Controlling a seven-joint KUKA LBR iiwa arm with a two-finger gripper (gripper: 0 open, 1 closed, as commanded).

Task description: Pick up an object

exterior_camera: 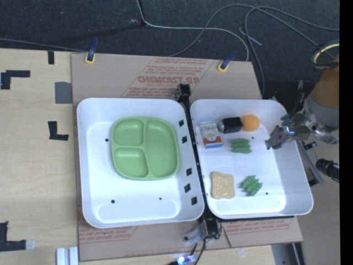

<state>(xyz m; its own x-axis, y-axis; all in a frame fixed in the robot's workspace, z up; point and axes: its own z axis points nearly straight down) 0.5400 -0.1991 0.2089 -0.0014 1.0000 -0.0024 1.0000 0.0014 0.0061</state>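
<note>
Camera view: the right bin (287, 195) held a small carton (210, 134), a black cylinder (231, 125) lying with its long axis left-right and touching an orange ball (250, 122), a green pod (240, 146) also lying left-right, a tan slice of toast (222, 185) with its long axis running near to far, and a green leafy piece (252, 185). The left bin (91, 164) carried a green divided plate (145, 148), and bare white floor lay between the objects and the right bin's near and right walls. The hand (276, 138) hung over the right bin's right side, apart from every object, and whether it was apart or together could not be told.
</note>
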